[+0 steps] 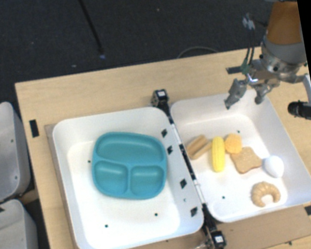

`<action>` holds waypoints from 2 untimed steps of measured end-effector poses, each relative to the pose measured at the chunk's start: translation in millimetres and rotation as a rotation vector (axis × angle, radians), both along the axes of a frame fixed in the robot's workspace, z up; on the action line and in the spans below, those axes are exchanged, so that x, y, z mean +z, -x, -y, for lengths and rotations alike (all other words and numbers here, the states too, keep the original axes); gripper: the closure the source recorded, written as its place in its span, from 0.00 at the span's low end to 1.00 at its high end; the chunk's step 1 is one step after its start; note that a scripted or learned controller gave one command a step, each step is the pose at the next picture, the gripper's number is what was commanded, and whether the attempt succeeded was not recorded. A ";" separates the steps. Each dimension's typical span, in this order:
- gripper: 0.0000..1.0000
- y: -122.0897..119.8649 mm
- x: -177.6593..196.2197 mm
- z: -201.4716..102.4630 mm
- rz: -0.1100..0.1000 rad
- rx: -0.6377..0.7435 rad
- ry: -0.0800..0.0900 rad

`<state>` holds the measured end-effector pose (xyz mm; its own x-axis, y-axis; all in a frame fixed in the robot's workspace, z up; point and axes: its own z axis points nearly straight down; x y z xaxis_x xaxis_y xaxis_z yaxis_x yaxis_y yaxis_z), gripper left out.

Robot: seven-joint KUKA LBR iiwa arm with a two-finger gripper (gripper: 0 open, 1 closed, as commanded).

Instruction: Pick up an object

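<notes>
Hovering over the far right corner of the right-hand shallow white bin [281, 128], the two-finger gripper [248, 91] shows its grey fingers spread apart with nothing between them. I see one fingertip [233, 99] hanging above the bin's back rim and the other nearer the right wall, with the orange-banded arm [281, 21] rising behind them toward the right.

Every candidate for picking sits lower in that same bin, well apart from the gripper. I count a tan hot-dog bun [197, 146] nearest the divider, a yellow corn cob [218, 153] just beside it, and a small orange rounded piece [234, 143] touching the corn's right side. Below that lies a brown slice of toast [246, 160], with a white egg [274, 166] at its right edge — close enough that I cannot tell whether they touch. A golden croissant [265, 193] rests nearest the front wall.

Left of the divider, the other white bin [83, 223] holds a teal plastic plate with three compartments [130, 165], lying flat.
</notes>
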<state>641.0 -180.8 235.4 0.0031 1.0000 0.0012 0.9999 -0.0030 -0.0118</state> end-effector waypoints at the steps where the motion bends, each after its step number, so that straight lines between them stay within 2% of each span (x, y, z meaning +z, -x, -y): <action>1: 0.00 -2.5 8.9 -0.7 0.013 0.002 0.001; 2: 0.00 -2.9 -33.2 2.8 0.010 0.002 0.003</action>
